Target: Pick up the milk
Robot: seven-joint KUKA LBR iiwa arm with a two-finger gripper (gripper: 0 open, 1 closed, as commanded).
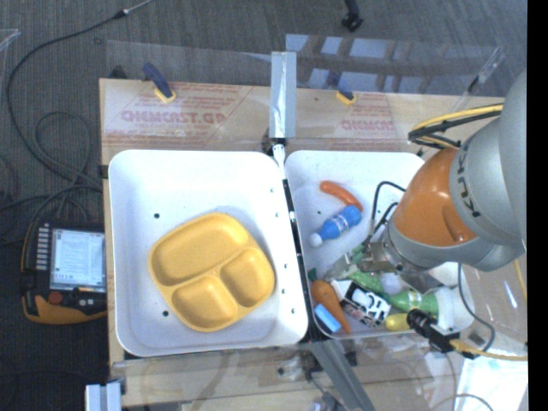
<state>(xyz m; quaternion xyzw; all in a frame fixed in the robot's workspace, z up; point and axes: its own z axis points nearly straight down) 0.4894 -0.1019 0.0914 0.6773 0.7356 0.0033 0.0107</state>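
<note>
Two white bins sit side by side on the table (128, 118), and all the action is in the right bin (390, 163), where the arm (467, 199) has reached in from the right and hangs low over the near end. The tool (377, 259) is down among a huddle of small items, and from where I stand I cannot tell how far it is open, nor whether it has hold of anything. The milk is hard to pick out for certain: my best guess is the small black-and-white carton (366, 303) lying at the near edge of the right bin, just beside an orange carrot (327, 302) and a green bottle (398, 292). It looks boxy, lying on its side, partly crowded by its neighbours. I judge the step in hand to be the approach, with the grasp not yet made. The next move calls for settling squarely over that carton without nudging the pieces touching it. Further off lie a blue bottle (336, 226) and a second orange piece (341, 193); the left bin (137, 187) carries a yellow divided tray (212, 270).
</note>
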